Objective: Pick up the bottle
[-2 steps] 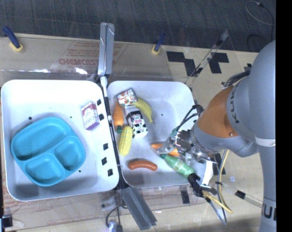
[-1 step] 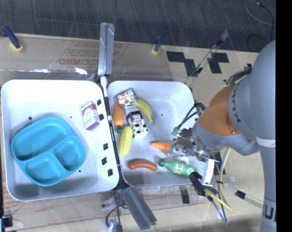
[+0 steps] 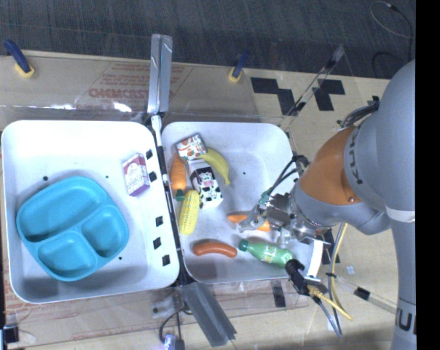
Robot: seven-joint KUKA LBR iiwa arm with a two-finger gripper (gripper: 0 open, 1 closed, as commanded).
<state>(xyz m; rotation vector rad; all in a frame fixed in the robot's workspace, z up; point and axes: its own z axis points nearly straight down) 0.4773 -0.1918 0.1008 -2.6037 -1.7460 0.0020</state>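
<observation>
**Robot arm poised over a green bottle in the right bin**

The bottle [image 3: 266,252] is small, green, with a pale label. It lies on its side near the front edge of the right bin [image 3: 275,138], its cap end pointing left toward a red sausage [image 3: 214,249] just beside it. Lying flat, it offers its rounded side upward, which is probably the easiest part to close on from above.

The gripper [image 3: 277,223] hangs directly above and slightly behind the bottle, at the end of a grey arm with an orange band [image 3: 329,175] that reaches in from the right. Whether it is open or closed cannot be told from this angle, and nothing shows the bottle lifted or clamped; it appears to rest on the bin floor. A small orange piece, perhaps a carrot [image 3: 238,216], sits just left of the gripper.

Farther left in the same bin, toy food is clustered against the divider: a corn cob [image 3: 189,211], a banana [image 3: 217,165], a black-and-white cow-patterned carton [image 3: 206,186] and a small printed box [image 3: 191,147]. The crowding there leaves the bottle fairly free on its right side.

The left bin [image 3: 30,133] holds a blue divided plate [image 3: 71,227] and a small purple carton [image 3: 135,174]. Both bins sit on a tabletop [image 3: 81,79].
</observation>
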